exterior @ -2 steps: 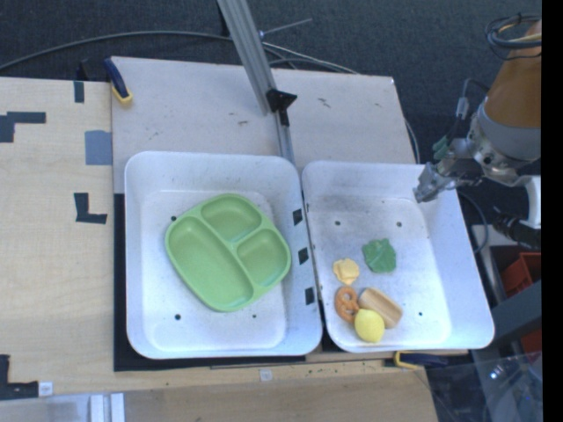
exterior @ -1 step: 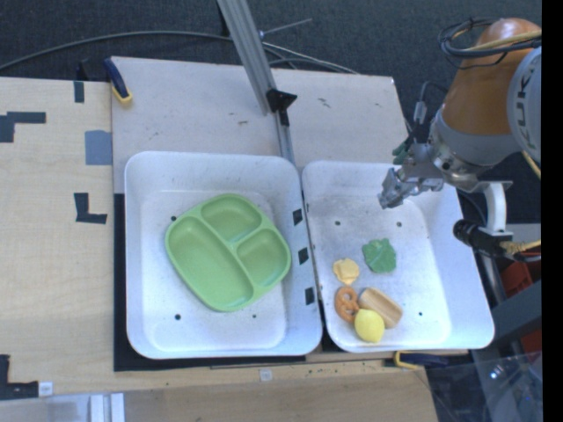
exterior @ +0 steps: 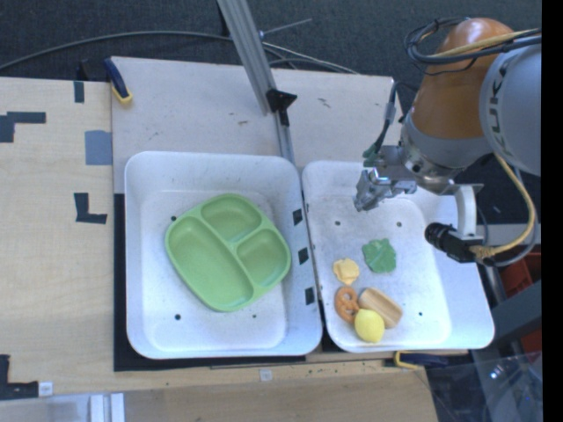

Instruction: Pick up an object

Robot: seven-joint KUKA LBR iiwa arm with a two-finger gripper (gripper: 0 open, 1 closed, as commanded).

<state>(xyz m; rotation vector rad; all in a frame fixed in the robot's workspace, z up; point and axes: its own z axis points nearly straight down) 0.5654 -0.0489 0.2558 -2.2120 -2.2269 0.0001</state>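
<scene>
Camera view: my gripper (exterior: 367,192) hangs over the right bin (exterior: 457,323), upper part; I cannot tell its state. The green piece (exterior: 380,255) lies below it, apart. Yellow piece (exterior: 347,271), pretzel (exterior: 346,303), bun (exterior: 381,305) and lemon (exterior: 369,326) lie nearer the front rim.

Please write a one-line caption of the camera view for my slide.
Gripper above the right bin with toy foods, beside a left bin holding a green divided plate.
</scene>
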